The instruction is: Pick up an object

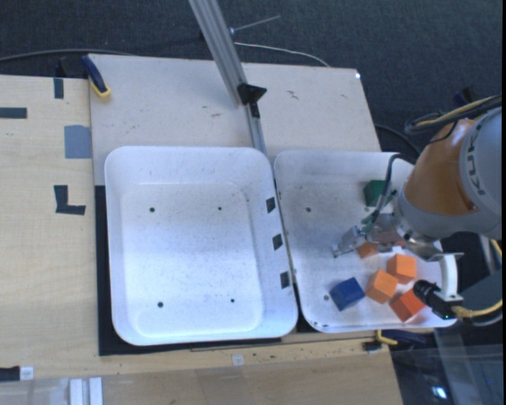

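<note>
Two grey fingers (347, 245) are reaching low into the right bin (308, 175), pointing toward its middle; whether they are spread or pressed together I cannot tell, since the gripper (354, 245) is small and blurred against the white floor; nothing is visibly lying between them. Just behind the tips, touching or nearly touching the gripper body, a small orange piece (368, 250) is sitting; judging by this, the nearest pick lies back toward the wrist, not ahead. Nearer the front rim, a blue block (347, 294) is lying below the fingers, with three orange blocks (383, 286) clustered to its right; a green block (374, 192) is resting near the back rim, beside the arm (443, 184); the left bin (118, 226) is lying well apart.
</note>
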Controlling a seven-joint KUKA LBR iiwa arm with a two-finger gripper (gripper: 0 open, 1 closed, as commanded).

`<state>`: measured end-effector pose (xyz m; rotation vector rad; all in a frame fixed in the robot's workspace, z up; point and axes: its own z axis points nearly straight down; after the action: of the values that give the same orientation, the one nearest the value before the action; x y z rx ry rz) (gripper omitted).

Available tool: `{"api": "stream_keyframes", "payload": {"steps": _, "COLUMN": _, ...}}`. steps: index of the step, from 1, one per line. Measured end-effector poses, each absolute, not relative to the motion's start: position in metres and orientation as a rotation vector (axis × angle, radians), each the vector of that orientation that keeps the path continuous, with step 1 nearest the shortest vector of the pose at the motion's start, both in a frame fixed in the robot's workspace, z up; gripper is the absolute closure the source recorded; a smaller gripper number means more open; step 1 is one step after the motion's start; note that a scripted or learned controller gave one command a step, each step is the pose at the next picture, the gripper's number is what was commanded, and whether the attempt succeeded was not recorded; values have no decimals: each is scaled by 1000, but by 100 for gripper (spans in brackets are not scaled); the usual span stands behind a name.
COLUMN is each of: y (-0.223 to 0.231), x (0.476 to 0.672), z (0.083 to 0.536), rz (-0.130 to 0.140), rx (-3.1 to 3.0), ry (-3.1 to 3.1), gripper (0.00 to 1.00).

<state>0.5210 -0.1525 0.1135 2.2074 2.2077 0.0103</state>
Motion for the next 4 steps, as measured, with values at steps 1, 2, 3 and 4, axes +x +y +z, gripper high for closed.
{"api": "stream_keyframes", "payload": {"steps": 1, "y": -132, "x": 514, "z": 108, "rz": 20, "rx": 2196, "ry": 2193, "gripper": 0}}
{"api": "stream_keyframes", "payload": {"steps": 2, "y": -151, "x": 556, "z": 107, "rz": 19, "rx": 2203, "ry": 2207, "gripper": 0}}
{"api": "stream_keyframes", "payload": {"steps": 3, "y": -186, "x": 618, "z": 106, "rz": 18, "rx": 2193, "ry": 2201, "gripper": 0}}
{"api": "stream_keyframes", "payload": {"steps": 4, "y": -184, "x": 565, "z": 91, "rz": -6, "rx": 2224, "ry": 2224, "gripper": 0}}
